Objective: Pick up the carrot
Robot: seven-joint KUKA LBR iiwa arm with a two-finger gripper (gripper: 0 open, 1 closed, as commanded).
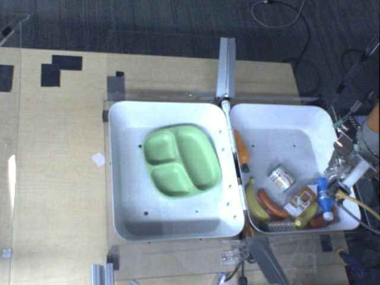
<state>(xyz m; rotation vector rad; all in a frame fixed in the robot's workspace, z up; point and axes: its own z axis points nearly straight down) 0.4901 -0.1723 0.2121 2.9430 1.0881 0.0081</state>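
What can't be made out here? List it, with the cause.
- Gripper, camera view: partly cut off at the right edge, so finger state is unreadable.
- Carrot: pressed against the right bin's left wall; its lower end is unclear.
- Small packets: labels too small to read.
- Hot dog: partly overlapped by the banana.
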